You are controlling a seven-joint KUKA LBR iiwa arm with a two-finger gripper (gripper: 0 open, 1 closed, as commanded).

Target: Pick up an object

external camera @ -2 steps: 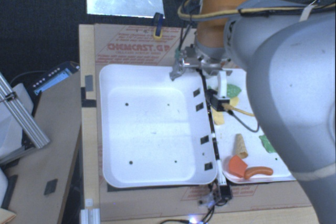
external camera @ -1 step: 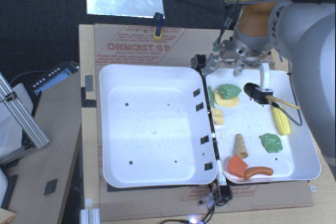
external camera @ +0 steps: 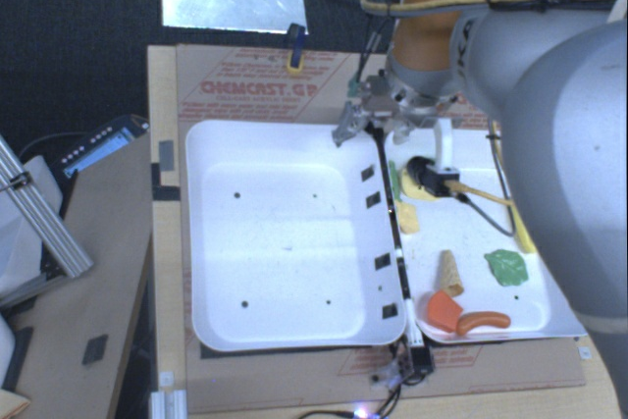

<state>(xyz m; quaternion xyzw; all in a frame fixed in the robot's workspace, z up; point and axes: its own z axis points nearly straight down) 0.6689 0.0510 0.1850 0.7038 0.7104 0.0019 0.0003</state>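
While arm hangs over right bin, left bin sits on cardboard; jaws state unclear.

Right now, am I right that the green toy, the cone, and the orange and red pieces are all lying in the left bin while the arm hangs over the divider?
Not quite: the camera view shows the green toy, the cone, the orange piece and the red piece in the right bin, not the left one. The arm does hang near the divider.

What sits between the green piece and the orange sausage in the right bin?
In the camera view, bare white bin floor separates the green piece from the sausage.
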